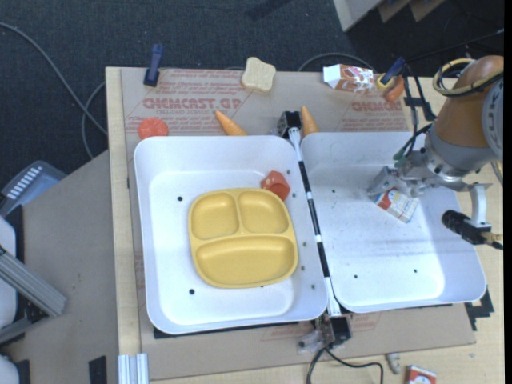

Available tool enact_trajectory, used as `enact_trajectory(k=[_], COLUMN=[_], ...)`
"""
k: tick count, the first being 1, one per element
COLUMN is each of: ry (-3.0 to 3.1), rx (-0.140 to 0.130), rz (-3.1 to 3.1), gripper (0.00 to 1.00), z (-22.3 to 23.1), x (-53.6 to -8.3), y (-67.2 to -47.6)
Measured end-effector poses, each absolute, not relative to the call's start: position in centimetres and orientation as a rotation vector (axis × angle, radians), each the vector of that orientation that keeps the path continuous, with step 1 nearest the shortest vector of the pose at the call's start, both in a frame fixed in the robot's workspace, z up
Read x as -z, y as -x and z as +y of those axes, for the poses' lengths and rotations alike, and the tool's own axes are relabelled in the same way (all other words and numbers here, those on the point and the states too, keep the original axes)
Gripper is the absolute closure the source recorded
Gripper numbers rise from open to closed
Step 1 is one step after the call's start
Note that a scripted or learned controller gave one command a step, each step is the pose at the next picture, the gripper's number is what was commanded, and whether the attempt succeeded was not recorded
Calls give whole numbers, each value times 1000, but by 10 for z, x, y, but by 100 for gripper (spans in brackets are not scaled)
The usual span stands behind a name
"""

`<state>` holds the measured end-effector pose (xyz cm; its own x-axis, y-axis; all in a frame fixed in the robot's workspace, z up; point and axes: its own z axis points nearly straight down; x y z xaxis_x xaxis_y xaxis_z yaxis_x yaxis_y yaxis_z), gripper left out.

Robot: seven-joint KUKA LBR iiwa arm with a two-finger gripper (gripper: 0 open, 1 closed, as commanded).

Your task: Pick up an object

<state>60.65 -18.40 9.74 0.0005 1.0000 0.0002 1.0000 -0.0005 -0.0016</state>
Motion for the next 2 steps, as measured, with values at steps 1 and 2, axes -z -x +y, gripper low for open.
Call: enact_trajectory(k=[1,2], ry=[2224,2224], rx=[1,1], rz=[-2222,-2221], gripper=[100,0], z=[-184,-184], x=[-108,-108], y=[-607,-607])
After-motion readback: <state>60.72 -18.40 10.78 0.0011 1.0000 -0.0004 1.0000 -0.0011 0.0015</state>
